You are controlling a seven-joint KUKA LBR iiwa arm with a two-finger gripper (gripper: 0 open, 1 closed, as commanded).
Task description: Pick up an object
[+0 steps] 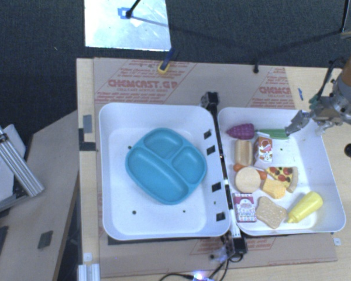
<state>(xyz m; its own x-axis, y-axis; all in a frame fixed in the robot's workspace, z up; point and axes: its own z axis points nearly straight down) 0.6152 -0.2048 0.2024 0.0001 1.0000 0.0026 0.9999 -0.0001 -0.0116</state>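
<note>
While the gripper (295, 126), whose state I cannot tell, hovers upper right, approach is underway; next, descend onto the green item (273, 133).

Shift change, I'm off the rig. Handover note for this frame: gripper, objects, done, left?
Gripper: over the right bin's upper right, nothing seen between its fingers; open or shut unclear.
Objects: toy food all in the right bin, including the green piece by the gripper, purple item, pizza slice, yellow bottle. Left bin holds the blue divided plate.
Done: no pick yet.
Left: grasp and lift one object.
</note>
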